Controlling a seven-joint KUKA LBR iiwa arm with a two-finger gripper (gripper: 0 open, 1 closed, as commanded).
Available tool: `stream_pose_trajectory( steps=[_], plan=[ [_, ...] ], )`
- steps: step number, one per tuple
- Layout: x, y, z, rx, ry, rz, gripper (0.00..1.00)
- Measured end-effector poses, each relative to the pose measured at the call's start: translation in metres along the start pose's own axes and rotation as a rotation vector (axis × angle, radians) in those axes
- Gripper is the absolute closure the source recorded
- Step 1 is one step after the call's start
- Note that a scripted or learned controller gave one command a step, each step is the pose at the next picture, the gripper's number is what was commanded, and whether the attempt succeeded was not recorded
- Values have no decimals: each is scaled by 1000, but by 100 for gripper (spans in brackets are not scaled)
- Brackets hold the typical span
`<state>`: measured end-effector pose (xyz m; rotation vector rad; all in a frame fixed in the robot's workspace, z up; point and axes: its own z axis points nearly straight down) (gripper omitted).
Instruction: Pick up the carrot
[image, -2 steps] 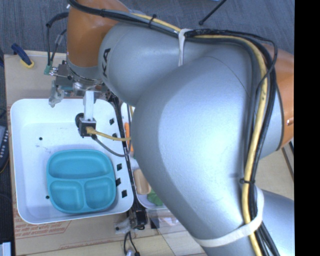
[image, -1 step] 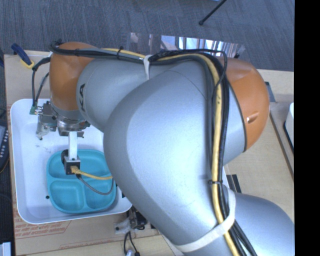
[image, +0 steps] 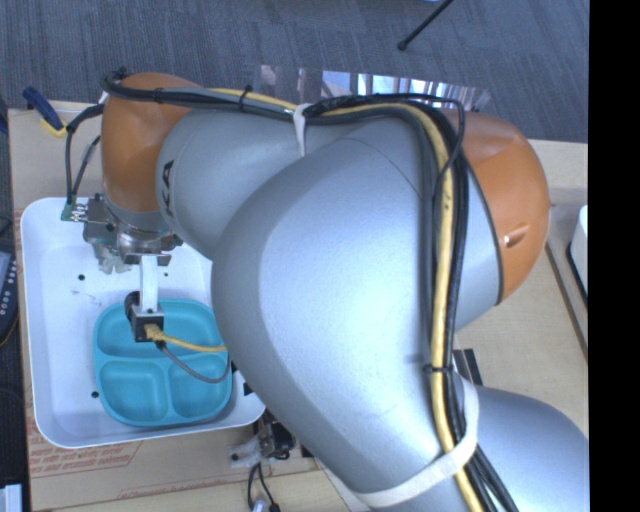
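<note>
Though partly under the arm (image: 330, 300), one blue tray (image: 130, 385) in one white bin (image: 50, 330); hand (image: 130, 262), state unclear.

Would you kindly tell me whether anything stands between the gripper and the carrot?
I cannot tell: the carrot is hidden, probably under the arm, which covers much of the bench. The gripper hangs over the left white bin, near a blue divided tray.

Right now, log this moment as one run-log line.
arm: over white bin | gripper: above far rim of blue divided tray | hold: unconfirmed
</note>
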<state>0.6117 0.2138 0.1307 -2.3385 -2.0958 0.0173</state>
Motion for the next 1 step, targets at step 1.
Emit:
stream_pose_trajectory(
  steps=[1],
  plan=[
    [0, -28, 41, -2, 4, -149, 100]
  ],
)
